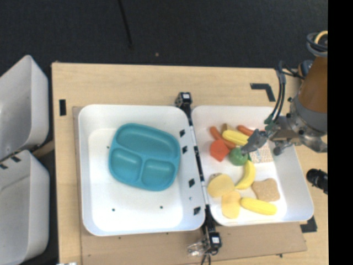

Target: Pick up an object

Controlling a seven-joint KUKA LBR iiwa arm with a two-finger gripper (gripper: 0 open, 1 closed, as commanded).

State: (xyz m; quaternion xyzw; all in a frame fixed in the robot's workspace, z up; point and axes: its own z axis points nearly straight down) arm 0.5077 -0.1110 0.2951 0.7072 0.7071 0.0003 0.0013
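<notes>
The gripper (pixel 255 142) is hovering low in the right bin (pixel 292 203), just above the green toy vegetable (pixel 238 157) — whether its jaws are spread or pressed together, I cannot tell. Around it are lying a banana (pixel 247 175), a red block (pixel 219 150) and a bread slice (pixel 267 190) — while the blue divided plate (pixel 144 157) is sitting in the left bin (pixel 99 214).

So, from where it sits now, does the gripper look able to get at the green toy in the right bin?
Probably yes: the gripper hangs just above and beside the green toy, though a banana and red piece crowd it.
</notes>
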